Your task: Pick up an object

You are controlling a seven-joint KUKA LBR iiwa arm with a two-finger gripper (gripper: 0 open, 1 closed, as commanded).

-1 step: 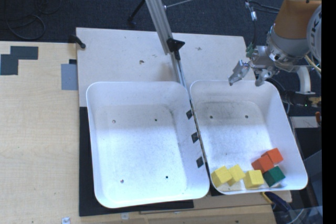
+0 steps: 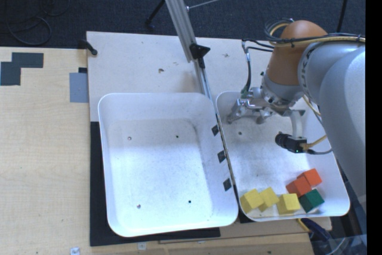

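Several small blocks lie in the near right corner of the right bin (image 2: 239,155): two yellow blocks (image 2: 260,198) side by side, a third yellow block (image 2: 289,203), an orange-red block (image 2: 305,181) and a green block (image 2: 311,200). My gripper (image 2: 246,119) hangs over the far end of that bin, well away from the blocks. It is open and its silver fingers (image 2: 230,119) have nothing between them.
The left bin (image 2: 110,128) lies beside the right one, with black clips along their shared edge. A slanted aluminium bar (image 2: 179,15) rises behind the bins. The grey arm with its orange band (image 2: 295,54) fills the right side. Cables hang near the wrist.
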